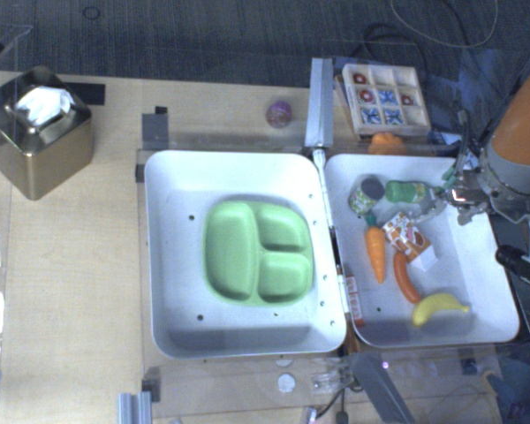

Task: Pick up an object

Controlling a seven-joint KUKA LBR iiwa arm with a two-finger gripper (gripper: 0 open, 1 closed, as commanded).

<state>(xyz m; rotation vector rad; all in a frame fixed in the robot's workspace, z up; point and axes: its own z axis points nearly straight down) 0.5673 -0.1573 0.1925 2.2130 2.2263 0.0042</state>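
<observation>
Left bin point(159, 237) held a green divided tray point(256, 251). Right bin point(503, 312) held the candidate objects: a carrot point(375, 254), a snack packet point(405, 235), a sausage point(406, 288), a banana point(439, 307) and a green bottle point(406, 191). The gripper point(458, 194) stood at that bin's far right corner, beside the bottle. The step appeared to be the approach; descent and closure on one item would follow. Finger spacing could not be told, and nothing was seen held.

A robotics lab: a bench point(62, 263) with two white bins point(168, 325), loose cables point(442, 16) and grey carpet point(203, 16).
</observation>
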